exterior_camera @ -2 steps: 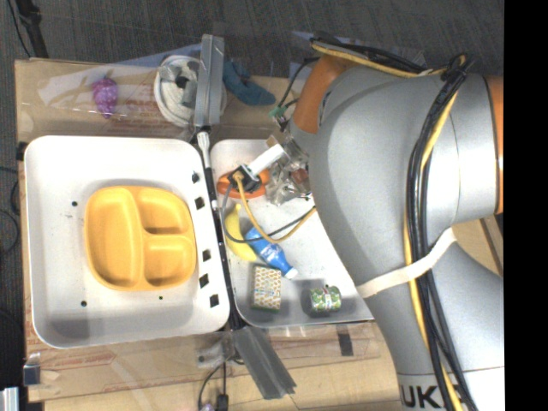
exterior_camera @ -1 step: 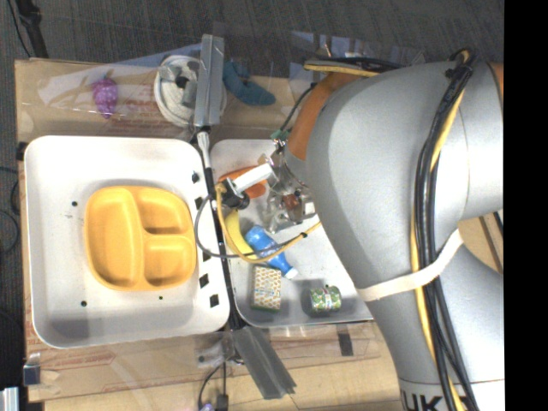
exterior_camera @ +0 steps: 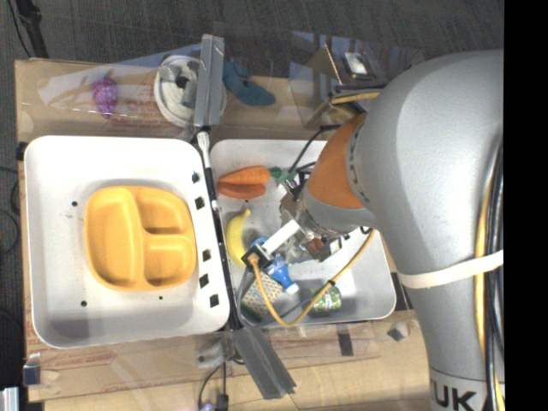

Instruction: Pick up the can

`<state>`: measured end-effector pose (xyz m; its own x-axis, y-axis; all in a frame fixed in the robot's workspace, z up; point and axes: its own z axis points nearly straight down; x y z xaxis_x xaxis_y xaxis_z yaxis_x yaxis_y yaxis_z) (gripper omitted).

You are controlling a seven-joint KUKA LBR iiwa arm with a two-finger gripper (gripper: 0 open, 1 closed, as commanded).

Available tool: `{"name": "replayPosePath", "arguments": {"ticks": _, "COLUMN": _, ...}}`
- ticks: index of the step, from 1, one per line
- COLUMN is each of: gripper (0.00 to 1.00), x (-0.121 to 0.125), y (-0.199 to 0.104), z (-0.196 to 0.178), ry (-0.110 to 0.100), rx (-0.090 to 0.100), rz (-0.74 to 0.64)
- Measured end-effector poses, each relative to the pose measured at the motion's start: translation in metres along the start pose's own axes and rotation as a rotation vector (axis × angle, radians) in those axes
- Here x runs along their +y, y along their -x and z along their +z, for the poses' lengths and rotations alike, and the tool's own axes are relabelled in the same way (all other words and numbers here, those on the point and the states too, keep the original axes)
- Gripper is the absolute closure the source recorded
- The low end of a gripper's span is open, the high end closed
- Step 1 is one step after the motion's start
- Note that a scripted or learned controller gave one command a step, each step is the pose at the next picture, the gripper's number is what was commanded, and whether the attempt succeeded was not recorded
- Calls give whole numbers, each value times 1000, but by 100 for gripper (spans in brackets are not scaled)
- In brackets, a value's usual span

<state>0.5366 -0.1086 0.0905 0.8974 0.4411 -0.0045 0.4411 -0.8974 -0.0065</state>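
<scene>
The can [exterior_camera: 327,299], greenish with a shiny side, lies on its side near the front wall of the right bin [exterior_camera: 381,302]. A yellow cable loops partly across it. My gripper [exterior_camera: 301,240] hangs over the middle of that bin, a little behind and to the left of the can, with the grey arm and its orange band covering the bin's right part. Nothing shows between the gripper and the can.
An orange carrot [exterior_camera: 244,181] lies at the back of the right bin and a banana [exterior_camera: 235,234] along its left wall. A blue and white object [exterior_camera: 281,274] and a mesh piece [exterior_camera: 257,296] sit left of the can. The left bin [exterior_camera: 51,169] holds a yellow divided plate [exterior_camera: 141,234].
</scene>
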Motion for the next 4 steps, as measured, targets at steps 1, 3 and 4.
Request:
{"name": "replayPosePath", "arguments": {"ticks": 1, "gripper": 100, "x": -7, "y": -17, "z": -1, "ry": 2, "rx": 2, "rz": 248}}
{"name": "replayPosePath", "arguments": {"ticks": 3, "gripper": 100, "x": 6, "y": -57, "z": 0, "ry": 0, "rx": -1, "rz": -189}}
{"name": "replayPosePath", "arguments": {"ticks": 4, "gripper": 100, "x": 30, "y": -74, "z": -1, "ry": 0, "rx": 1, "rz": 249}}
